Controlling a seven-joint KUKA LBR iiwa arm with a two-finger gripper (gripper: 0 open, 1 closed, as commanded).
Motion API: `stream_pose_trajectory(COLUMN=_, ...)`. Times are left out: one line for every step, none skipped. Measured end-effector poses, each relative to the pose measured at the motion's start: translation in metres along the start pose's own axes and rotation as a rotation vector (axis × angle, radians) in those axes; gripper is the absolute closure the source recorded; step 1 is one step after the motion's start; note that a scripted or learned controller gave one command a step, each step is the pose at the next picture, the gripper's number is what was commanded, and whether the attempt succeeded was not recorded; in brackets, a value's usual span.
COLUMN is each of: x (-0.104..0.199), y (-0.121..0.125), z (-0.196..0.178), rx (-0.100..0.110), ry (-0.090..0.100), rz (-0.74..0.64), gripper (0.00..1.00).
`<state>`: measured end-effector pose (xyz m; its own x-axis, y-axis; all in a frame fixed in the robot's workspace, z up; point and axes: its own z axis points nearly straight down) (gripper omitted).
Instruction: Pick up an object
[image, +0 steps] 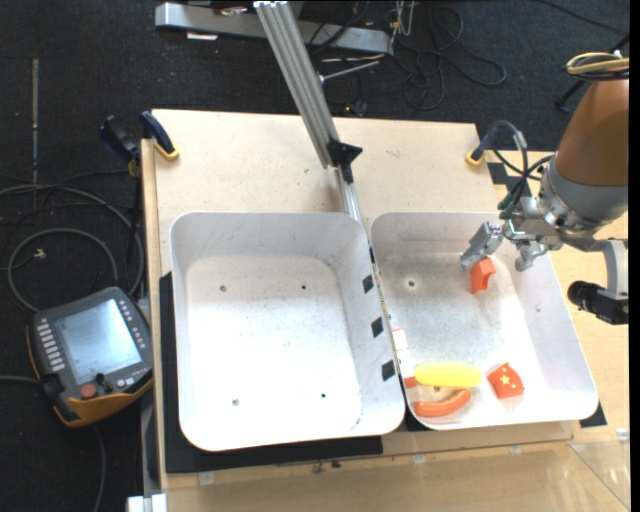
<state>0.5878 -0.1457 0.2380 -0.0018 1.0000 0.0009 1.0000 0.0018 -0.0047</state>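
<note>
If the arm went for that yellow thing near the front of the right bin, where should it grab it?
Probably across the middle of the yellow piece, coming straight down. It lies flat and long, running left to right, so fingers closing front to back span its narrow width. The orange ring touches its front edge, leaving little room there.

End effector (503, 250) hangs over right bin (560, 330), orange block (483, 275) just below.

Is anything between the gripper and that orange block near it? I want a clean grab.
Nothing visible does. The gripper hangs open right over the orange block; the other objects lie at the right bin's near edge.
</note>
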Motion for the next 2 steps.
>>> stream_pose_trajectory(x=0.0, y=0.0, z=-0.002, rx=-0.003, ry=-0.001, rz=0.001, gripper=0.0)
stream_pose_trajectory(x=-0.007, y=0.004, z=0.057, rx=0.001, ry=-0.001, rz=0.003, gripper=0.0)
